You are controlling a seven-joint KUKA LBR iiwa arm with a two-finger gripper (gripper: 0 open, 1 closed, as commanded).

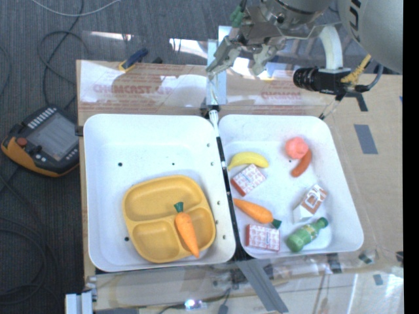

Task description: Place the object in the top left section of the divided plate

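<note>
A KUKA arm's claw hangs above the far rim of the two white bins, over the counter behind them, its fingers spread apart and nothing between them. In the left bin, the yellow divided plate carries one carrot, lying across the ridge at the plate's lower right, leaf end toward the centre; the plate's large upper section is bare. The right bin holds a banana, a second carrot, two small red-and-white boxes, a pink ball touching a sausage, a small carton and a green bottle.

Judged from this, the carrot on the plate sits in the wrong compartment, so the task looks unfinished. The risks ahead: the carrot is tapered and smooth and rests tilted on a ridge, so a pinch could squeeze it out sideways; a low approach could catch the plate's raised dividers and shove the plate; and the plate lies skewed in the bin, which makes the "top left" target easy to misjudge.
</note>
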